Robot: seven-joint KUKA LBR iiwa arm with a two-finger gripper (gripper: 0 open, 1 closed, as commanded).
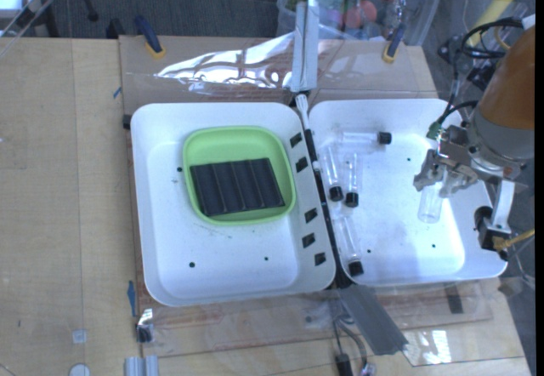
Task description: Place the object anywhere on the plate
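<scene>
**Camera view: vial in the gripper over the right bin**

The gripper (442, 181) is clamped on a clear vial (430, 202) above the right bin (399, 268). The green plate (197, 146), bearing a black ridged tray (236, 186), sits in the left bin (161, 272).

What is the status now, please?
Hand over right white bin, clear plastic tube between its fingers. Green square plate in left bin, dark ribbed block on it.
</scene>
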